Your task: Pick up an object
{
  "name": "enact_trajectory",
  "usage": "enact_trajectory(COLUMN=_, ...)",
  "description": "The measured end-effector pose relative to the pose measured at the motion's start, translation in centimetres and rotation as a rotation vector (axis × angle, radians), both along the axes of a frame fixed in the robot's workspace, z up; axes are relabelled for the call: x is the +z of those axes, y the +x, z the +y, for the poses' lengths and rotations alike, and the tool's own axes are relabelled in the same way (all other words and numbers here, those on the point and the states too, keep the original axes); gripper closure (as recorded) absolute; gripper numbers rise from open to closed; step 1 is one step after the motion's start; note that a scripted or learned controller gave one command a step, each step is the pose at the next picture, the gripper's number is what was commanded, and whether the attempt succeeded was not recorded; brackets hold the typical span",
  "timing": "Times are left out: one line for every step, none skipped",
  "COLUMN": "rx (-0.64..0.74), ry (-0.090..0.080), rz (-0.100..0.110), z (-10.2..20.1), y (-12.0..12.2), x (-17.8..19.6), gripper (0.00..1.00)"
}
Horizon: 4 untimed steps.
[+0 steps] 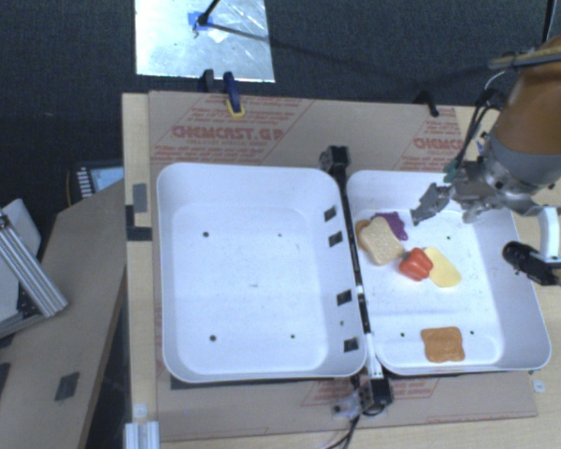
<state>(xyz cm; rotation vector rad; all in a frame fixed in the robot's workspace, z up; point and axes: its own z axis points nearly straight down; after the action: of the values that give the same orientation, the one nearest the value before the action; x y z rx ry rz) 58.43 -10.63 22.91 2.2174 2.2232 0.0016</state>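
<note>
right bin [519, 340] holds waffle [442, 343], pepper [414, 265], bread [381, 240]; end effector [446, 202] above, grip state unclear.

The arm [533, 120] is grey with an orange band, ending in a dark metallic claw [428, 204].

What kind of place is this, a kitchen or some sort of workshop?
Probably a robotics test bench, not a kitchen. A robot arm hangs over two white bins, the food in the right bin looks like toys, and cardboard lines the bench.
</note>
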Motion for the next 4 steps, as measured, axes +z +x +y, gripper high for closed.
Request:
enact_trajectory(rx=-0.009, ry=0.003, rz=0.016, z=-3.8, y=-10.4, x=-9.8, gripper=0.0)
enact_trajectory(rx=0.002, ry=-0.007, rz=-0.017, z=-7.2, y=-2.9, x=2.6, gripper=0.0)
enact_trajectory(rx=-0.004, ry=0.001, rz=0.006, z=-9.5, y=-4.3, x=-6.0, gripper=0.0)
enact_trajectory(rx=0.004, ry=-0.006, rz=-0.02, z=-8.0, y=-2.2, x=13.1, gripper=0.0)
